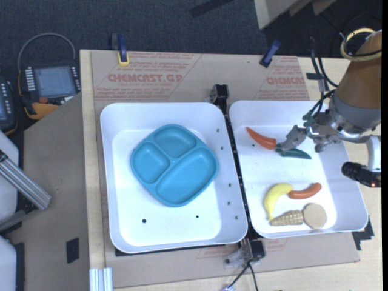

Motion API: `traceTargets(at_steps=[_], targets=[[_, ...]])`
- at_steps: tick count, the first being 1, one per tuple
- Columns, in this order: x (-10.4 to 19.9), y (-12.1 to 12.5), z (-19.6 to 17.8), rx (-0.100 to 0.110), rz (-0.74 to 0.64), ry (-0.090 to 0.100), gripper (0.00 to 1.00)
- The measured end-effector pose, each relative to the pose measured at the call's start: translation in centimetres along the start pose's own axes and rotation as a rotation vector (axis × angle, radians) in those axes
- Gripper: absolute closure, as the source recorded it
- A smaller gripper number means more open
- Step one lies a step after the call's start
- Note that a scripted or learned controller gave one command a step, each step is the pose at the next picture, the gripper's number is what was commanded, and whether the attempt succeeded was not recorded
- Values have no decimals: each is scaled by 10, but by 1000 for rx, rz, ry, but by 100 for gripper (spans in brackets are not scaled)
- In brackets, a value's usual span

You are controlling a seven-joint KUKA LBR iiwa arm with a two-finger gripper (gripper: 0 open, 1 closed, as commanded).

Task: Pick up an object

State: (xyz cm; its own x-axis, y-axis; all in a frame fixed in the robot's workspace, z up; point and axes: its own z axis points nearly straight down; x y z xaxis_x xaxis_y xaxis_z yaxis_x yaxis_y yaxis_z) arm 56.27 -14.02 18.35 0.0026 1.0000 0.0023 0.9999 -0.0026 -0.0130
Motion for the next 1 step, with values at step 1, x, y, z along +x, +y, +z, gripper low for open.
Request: traceTargets(at_steps=[1], targets=[[0,3,-7,-13,-3,-2,0]])
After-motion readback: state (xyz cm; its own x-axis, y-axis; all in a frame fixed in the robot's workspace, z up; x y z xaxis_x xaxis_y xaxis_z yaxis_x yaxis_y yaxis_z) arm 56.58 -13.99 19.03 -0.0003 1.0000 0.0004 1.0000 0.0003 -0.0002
